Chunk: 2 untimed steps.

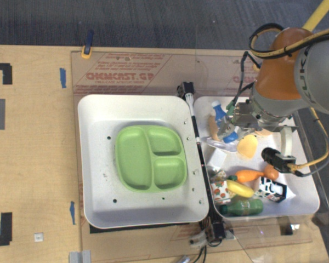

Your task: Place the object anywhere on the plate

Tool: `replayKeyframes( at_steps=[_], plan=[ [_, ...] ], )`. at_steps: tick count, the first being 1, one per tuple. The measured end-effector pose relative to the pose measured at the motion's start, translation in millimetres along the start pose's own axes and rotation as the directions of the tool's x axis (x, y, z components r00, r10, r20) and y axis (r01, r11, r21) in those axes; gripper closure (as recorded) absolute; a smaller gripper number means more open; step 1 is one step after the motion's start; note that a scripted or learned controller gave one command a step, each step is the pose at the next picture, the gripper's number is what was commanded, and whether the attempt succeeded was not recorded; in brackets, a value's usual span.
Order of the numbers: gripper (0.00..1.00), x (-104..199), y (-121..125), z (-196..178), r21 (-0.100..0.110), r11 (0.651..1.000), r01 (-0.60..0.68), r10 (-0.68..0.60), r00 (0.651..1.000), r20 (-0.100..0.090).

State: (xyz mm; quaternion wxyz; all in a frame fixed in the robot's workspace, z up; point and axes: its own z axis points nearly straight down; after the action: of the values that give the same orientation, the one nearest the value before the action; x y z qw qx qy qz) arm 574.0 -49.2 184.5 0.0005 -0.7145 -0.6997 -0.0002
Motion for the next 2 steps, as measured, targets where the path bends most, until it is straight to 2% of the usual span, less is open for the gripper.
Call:
replayKeyframes(
  at_steps=[1, 2],
  plan=[
    [1.0, 90.6, -12.6, -17.7, -0.002, 0.997, -0.074, 0.074, 0.997, -0.004],
    [1.0, 168.3, -20.9, -22.6, -0.002, 0.979, 0.203, -0.203, 0.979, 0.001]
  ],
)
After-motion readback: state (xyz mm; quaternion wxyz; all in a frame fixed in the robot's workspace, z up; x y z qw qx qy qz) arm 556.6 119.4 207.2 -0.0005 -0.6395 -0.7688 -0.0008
